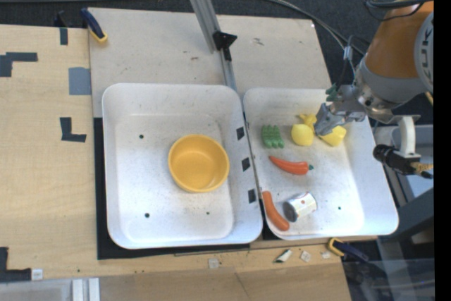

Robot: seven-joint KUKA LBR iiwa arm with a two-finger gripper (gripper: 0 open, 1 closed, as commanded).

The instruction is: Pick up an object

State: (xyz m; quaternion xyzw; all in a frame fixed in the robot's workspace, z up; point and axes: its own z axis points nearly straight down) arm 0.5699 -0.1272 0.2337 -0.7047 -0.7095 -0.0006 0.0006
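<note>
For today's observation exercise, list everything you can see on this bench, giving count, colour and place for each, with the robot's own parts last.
white bins: 2, white, side by side on the bench, left bin and right bin
bowl: 1, yellow, in the left bin
green toy: 1, green, upper left of the right bin
yellow pieces: a small cluster, yellow, upper middle of the right bin, at the gripper
chilli pepper: 1, red-orange, middle of the right bin
sausage: 1, orange-red, lower left of the right bin
can: 1, white and silver, lying beside the sausage
clamps: 2, blue and yellow, one at the board's upper left, one below the right bin
arm: 1, grey and orange, right
gripper: 1, grey, over the yellow pieces
</note>
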